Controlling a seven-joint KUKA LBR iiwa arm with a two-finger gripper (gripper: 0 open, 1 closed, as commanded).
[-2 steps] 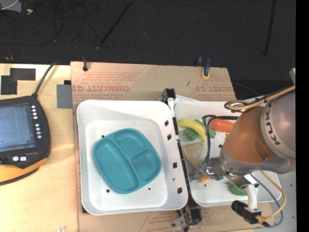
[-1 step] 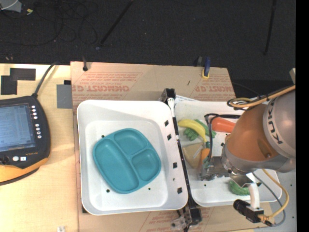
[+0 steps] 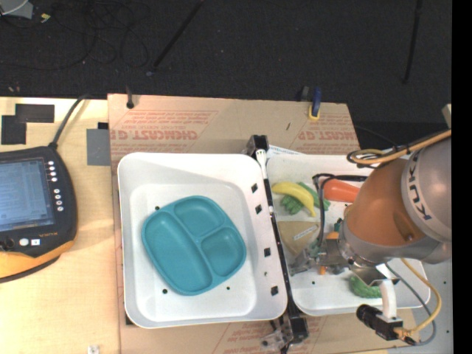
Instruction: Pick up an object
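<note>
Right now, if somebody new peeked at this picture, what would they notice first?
Probably the big teal divided plate, lying alone in the left white bin. Next, the robot arm's orange band, which hangs over the right bin and covers much of it. Beside the arm, a yellow banana and an orange item peek out at that bin's far end.

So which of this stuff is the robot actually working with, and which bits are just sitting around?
Part of the job:
- arm, reaching into the right bin
- yellow banana
- orange item
- green items

Just lying about:
- teal divided plate in the left bin
- handheld control pad
- cardboard sheet
</note>
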